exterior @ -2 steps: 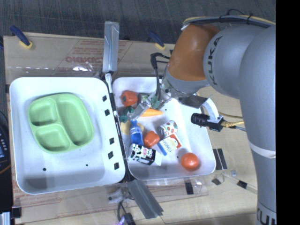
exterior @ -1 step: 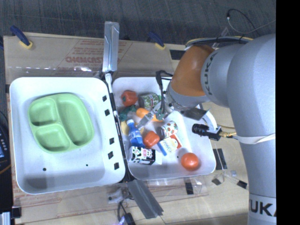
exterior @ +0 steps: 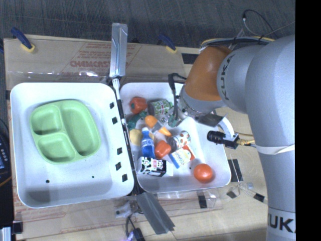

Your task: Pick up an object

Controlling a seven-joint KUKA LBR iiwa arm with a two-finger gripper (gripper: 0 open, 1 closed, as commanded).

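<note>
The right bin (exterior: 215, 179) holds a heap of small items: a red pepper-like piece (exterior: 138, 104), a green patterned can (exterior: 161, 107), a blue bottle (exterior: 147, 143), a yellow piece (exterior: 135, 136), a red-orange piece (exterior: 162, 148), a black-and-white carton (exterior: 152, 166) and a red tomato (exterior: 203, 172). My gripper (exterior: 174, 118) reaches down from the right into the heap's back part, beside the green can. The wrist hides its fingertips, and nothing shows between them.
The left bin (exterior: 20, 185) holds a green divided plate (exterior: 64, 129). A metal divider bar (exterior: 118, 44) runs between the bins. Blue clamps (exterior: 22, 39) hold cardboard at the bench's back. The big grey arm (exterior: 266, 94) covers the right side.
</note>
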